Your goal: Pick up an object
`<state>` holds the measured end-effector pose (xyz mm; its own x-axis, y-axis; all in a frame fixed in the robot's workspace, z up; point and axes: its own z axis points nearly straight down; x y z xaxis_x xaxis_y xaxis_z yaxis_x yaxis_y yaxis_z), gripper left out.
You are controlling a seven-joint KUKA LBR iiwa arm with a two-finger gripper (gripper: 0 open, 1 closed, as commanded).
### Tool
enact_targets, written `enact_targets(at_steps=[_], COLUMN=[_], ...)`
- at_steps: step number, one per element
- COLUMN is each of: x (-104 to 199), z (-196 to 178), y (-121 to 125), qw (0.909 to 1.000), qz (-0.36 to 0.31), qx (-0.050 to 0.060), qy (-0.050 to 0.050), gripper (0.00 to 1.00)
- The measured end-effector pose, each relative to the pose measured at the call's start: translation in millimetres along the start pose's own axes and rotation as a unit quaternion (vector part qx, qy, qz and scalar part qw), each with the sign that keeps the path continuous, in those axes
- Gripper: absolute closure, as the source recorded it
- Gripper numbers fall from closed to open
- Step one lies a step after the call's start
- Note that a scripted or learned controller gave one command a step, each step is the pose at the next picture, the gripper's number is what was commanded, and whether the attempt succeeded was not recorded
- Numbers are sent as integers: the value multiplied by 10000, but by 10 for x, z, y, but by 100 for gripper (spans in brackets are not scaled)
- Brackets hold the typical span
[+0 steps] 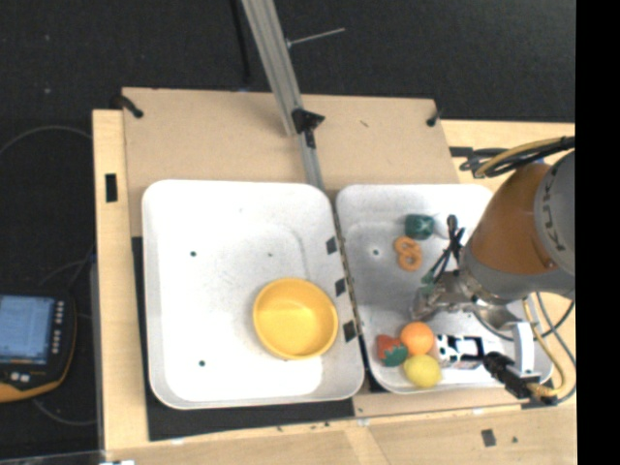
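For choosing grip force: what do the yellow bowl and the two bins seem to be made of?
Yellow bowl: probably plastic, smooth and slightly glossy, one even colour. Left bin and right bin: likely thin moulded plastic, white and matt, with rounded corners and shallow pressed rims.

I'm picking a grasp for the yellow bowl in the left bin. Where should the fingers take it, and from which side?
Grip the yellow bowl by its rim, coming straight down from above. It sits upright with its mouth open, so one finger can go inside and one outside the thin wall. Its right edge lies close to the left bin's wall; the rim toward the bin's middle likely gives the fingers more room.
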<state>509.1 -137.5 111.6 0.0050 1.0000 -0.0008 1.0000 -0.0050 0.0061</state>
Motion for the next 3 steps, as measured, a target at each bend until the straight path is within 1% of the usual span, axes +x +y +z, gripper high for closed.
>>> enact_targets(at_steps=[1, 2, 3], x=[-6, -92, -104], z=[-638, -1255, -1792], y=[57, 83, 105], qw=[10000, 10000, 10000], qz=[-42, -43, -44], qx=[-12, -16, -8], qy=[-6, -11, -8], gripper=[100, 100, 100])
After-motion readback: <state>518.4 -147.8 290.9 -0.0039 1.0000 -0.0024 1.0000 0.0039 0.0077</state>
